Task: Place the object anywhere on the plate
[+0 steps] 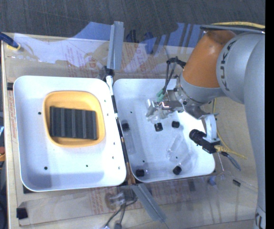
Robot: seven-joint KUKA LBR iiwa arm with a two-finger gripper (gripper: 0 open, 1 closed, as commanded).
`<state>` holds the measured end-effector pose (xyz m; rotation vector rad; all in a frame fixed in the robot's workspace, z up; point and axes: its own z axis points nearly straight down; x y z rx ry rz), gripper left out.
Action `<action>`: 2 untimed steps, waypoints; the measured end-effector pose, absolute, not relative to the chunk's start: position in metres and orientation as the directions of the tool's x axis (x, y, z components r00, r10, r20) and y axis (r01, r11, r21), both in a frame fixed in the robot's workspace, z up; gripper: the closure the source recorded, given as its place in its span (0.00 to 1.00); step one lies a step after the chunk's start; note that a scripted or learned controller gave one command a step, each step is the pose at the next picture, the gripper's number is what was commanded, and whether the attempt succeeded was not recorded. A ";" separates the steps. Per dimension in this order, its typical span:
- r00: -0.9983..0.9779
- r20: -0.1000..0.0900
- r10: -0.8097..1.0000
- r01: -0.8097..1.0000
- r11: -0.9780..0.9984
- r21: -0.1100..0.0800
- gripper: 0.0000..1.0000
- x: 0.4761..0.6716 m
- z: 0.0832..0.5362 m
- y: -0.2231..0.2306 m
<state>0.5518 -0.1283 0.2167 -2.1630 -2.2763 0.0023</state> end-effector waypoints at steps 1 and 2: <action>-0.312 0.000 0.950 0.950 0.312 0.000 1.00 0.583 0.214 -0.098; -0.451 0.000 0.892 0.892 0.451 -0.002 1.00 0.594 0.225 -0.037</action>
